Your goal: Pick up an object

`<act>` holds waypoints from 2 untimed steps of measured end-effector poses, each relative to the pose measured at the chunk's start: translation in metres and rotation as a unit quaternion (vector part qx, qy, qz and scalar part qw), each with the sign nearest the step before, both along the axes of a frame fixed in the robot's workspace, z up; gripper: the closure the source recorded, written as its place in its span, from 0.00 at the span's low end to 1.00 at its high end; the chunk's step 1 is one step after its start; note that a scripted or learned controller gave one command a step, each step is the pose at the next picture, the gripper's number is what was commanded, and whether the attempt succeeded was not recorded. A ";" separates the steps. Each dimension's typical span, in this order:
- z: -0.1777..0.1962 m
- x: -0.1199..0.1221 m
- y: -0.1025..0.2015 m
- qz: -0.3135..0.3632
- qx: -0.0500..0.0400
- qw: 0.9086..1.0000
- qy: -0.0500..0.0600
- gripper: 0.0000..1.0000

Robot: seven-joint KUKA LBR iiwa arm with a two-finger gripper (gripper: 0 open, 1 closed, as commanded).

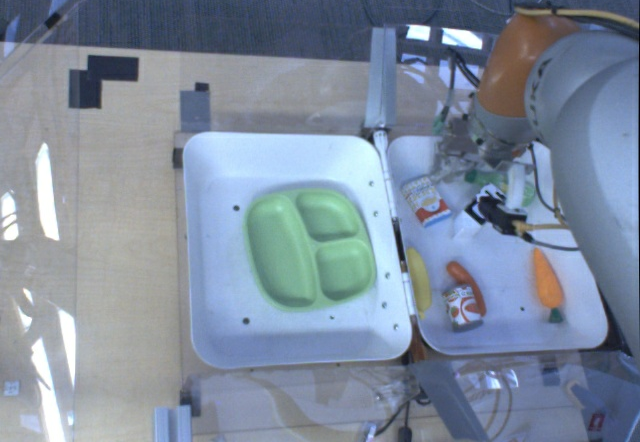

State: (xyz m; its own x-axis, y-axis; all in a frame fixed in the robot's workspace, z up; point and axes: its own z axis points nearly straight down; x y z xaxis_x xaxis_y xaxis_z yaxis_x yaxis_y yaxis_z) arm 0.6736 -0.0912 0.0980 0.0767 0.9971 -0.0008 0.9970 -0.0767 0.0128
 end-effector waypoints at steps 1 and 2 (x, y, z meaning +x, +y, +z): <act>0.000 0.000 0.001 0.000 0.000 1.000 0.000 0.00; 0.056 -0.014 -0.023 -0.019 0.000 1.000 0.004 0.00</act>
